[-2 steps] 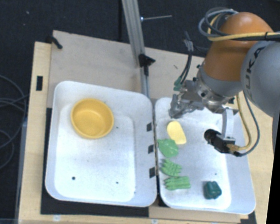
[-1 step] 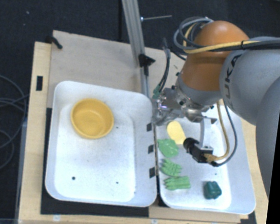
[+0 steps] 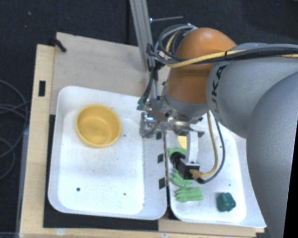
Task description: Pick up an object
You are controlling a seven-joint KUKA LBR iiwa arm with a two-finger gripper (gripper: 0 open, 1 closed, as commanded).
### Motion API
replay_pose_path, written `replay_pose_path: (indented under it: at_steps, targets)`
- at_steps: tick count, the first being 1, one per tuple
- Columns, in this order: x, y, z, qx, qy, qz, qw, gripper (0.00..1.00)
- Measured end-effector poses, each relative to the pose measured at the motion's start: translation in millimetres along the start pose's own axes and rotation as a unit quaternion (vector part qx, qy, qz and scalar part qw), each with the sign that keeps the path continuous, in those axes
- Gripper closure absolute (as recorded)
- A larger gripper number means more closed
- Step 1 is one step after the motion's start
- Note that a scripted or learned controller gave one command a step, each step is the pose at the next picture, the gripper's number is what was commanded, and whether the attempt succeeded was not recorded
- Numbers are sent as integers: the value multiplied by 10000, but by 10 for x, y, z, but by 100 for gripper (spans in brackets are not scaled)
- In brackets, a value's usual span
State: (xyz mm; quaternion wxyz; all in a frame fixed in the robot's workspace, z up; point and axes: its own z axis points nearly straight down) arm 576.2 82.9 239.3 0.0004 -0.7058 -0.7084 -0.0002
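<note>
The arm [image 3: 240, 89] hung over the right bin [image 3: 208, 209], jaws' state impossible to tell; a descent risked striking the wall [image 3: 166, 202] and missing the green piece [image 3: 188, 194].

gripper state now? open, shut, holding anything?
Gripper: cannot be told whether open or closed, and no held object can be made out; it sits low at the seam between the left bin and the right bin.
</note>
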Motion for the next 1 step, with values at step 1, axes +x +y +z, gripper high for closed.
replay_pose_path:
  at_steps: [1]
  targets:
    - [-25, 5, -6, -6, -2, 20, 10000, 0]
